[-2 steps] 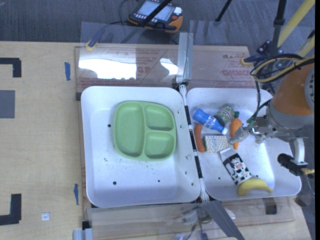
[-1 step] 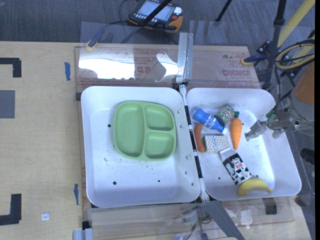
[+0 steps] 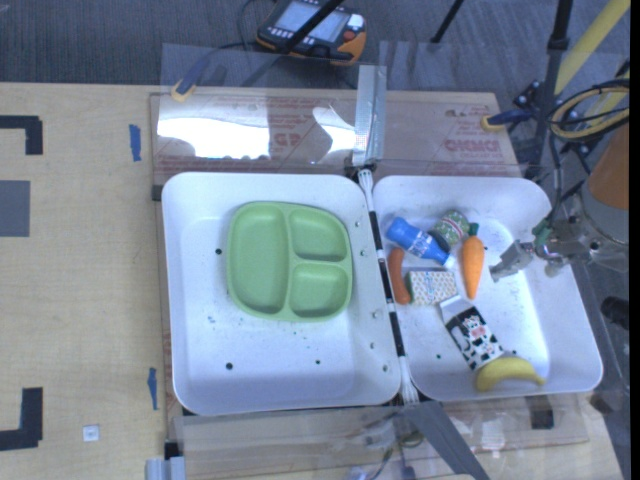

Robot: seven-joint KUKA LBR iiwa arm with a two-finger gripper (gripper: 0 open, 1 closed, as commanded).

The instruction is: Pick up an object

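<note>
The carrot point(image 3: 472, 265) looks like the toy I could take most easily. It lies in the right bin point(image 3: 570, 323), near the top, and points up and down. It is the toy nearest my claw point(image 3: 513, 259), which hangs just beside it on the right. I hold nothing. My claw looks small and blurry from up here, so I cannot tell if it is open or closed.

Here is what could go wrong. The carrot is round and smooth, so it may roll or slip out when I squeeze. If I come down a bit off to the side, I will pinch only air.

The toys are packed close. A small round can point(image 3: 452, 228) touches the carrot's green top, a blue bottle point(image 3: 415, 238) lies just left of that, and a dotted block point(image 3: 433, 286) sits beside the carrot's tip. I might bump them, or grab two at once (then one may fall).

A long orange-red toy point(image 3: 399, 274) lies against the bin's left wall. Lower down are a black-and-white box point(image 3: 474, 337) and a banana point(image 3: 507, 371) touching it, well away from trouble.

The left bin point(image 3: 195, 288) holds a green plate point(image 3: 288, 260) with three parts. Both bins rest on the tabletop point(image 3: 80, 268).
</note>
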